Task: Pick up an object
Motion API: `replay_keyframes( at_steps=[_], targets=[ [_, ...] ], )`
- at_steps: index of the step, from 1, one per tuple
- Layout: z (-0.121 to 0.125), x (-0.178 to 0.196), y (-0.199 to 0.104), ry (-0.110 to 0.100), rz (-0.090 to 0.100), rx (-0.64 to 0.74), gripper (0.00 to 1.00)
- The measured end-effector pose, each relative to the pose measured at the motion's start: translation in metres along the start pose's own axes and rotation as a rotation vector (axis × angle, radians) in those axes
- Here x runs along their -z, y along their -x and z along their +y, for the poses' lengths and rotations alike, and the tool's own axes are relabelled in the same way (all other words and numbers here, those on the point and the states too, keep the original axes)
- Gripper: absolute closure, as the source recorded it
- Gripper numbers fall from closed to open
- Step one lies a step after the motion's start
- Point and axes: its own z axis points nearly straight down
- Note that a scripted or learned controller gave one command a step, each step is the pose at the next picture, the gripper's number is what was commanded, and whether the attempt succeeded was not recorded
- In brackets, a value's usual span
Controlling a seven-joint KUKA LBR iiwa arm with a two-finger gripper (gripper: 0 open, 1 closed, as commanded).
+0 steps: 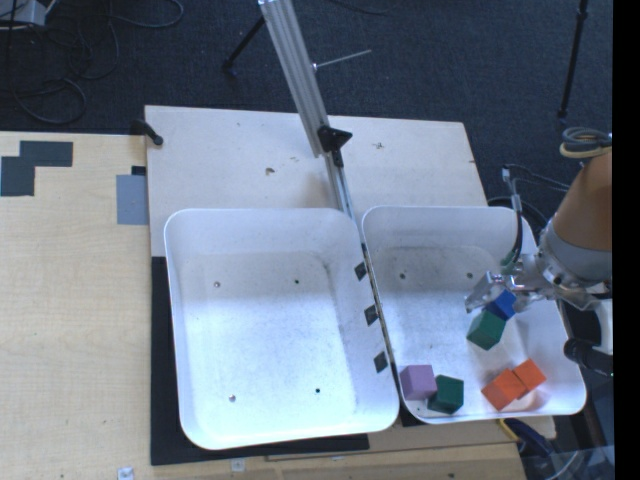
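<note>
Four small blocks sit in the right bin; the tool hangs over a green cube near the bin's right edge, its opening impossible to tell. The cube looks light, rigid; grip opposite flat faces.

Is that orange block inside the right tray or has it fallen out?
Inside. The orange block lies on the right tray's floor near its front corner, within the rim.

Surface: you see pale wood, with a white board behind.
On it: left bin and right bin, side by side, touching.
</note>
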Motion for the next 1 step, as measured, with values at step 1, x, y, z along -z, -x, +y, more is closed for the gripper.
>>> replay_keyframes(
  at_steps=[1],
  targets=[
    [0.0018,-0.0200,0.0043,0.031,-0.009,0.008,0.00]
  ],
)
